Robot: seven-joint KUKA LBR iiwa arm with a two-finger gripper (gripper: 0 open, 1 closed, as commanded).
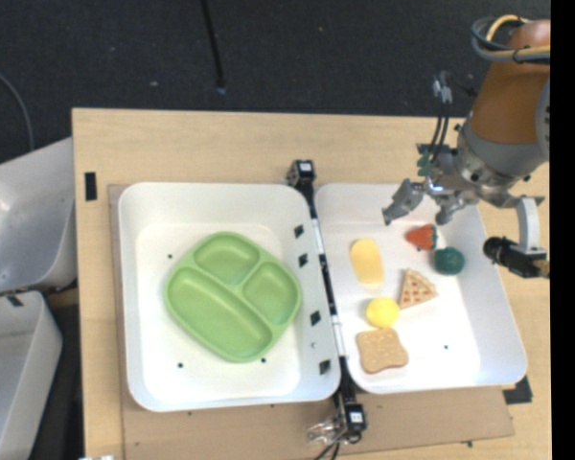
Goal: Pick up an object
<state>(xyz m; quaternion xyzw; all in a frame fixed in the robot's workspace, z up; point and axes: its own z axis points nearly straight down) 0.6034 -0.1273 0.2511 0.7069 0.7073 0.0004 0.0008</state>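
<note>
Above the right shallow white bin (479,353), the robot's claw (424,202) hangs spread open and empty just beside a small red toy piece (421,237), which, with a dark green ball (448,261) close by, could be nudged aside on descent.

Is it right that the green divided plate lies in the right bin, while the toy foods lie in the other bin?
No. The camera view shows the green divided plate in the left bin; the toy foods lie in the right bin.
</note>
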